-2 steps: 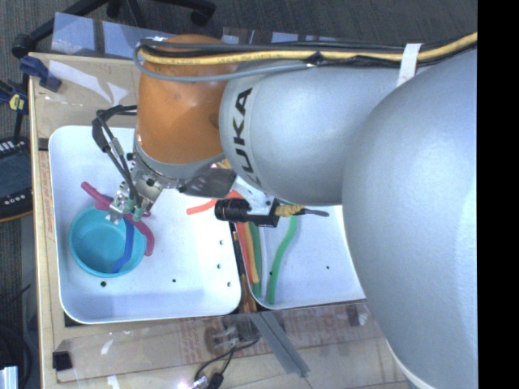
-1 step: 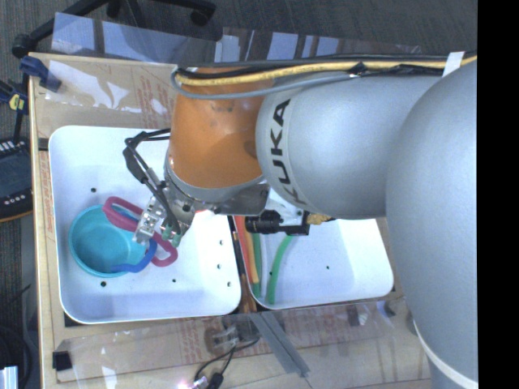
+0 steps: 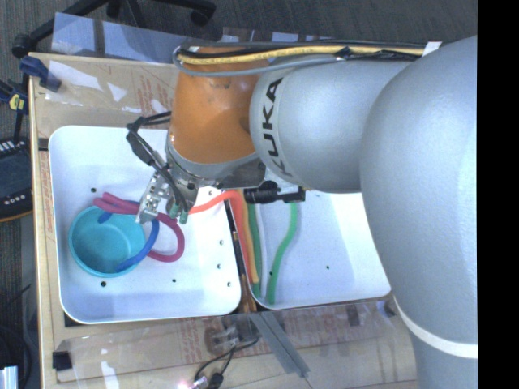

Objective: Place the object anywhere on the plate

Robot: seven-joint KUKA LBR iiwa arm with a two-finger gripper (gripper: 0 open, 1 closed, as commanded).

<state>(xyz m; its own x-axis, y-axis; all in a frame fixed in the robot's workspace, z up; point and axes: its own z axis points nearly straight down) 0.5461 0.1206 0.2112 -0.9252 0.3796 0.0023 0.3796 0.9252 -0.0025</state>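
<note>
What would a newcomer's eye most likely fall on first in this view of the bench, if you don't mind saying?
Most striking is the big grey arm with its orange band, reaching in from the right over both bins. Next comes the bright blue plate at the left side of the left bin, with pink and blue flexible strands curling beside it under the gripper. Green, orange and red strands lie in the right bin.

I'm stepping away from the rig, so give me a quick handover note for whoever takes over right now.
Gripper: low over the left bin, at the blue plate's rim; whether it holds anything cannot be told.
Blue plate: in the left bin, with a pink cord and a blue cord curling around it.
Green cord: in the right bin.
Done: nothing seen resting on the plate.
Left: confirm the grasp, then place the object on the plate.
</note>
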